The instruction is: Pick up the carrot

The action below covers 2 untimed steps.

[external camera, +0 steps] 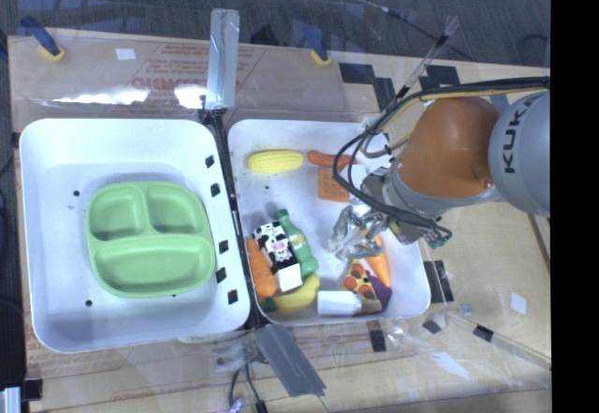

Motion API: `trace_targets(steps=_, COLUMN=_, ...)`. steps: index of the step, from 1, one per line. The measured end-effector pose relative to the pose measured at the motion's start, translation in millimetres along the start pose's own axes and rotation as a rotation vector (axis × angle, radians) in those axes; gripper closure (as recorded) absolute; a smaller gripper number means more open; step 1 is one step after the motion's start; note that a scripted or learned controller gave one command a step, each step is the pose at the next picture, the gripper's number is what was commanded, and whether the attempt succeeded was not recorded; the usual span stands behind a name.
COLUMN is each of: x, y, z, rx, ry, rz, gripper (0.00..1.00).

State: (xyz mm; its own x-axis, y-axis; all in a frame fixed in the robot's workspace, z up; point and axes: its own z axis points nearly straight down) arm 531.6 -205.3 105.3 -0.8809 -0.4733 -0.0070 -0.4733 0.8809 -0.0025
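Approach step, nothing grasped yet; near the right bin's front-left corner the carrot lies along the left wall beside a cow-print block; my jaws hover mid-bin, well to its right, whether spread or pressed together I cannot tell; next I must shift left and descend; farther back, corn at the far wall.
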Motion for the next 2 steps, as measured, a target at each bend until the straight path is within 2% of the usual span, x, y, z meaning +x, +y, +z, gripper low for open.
trace_targets(steps=1, x=-2.3, y=0.7, z=-10.1, rx=0.000, ry=-0.002, rz=-0.004, gripper=1.00)
trace_targets(steps=2, x=-2.2, y=0.7, z=-10.0, rx=0.000, ry=-0.002, rz=-0.004, gripper=0.00)
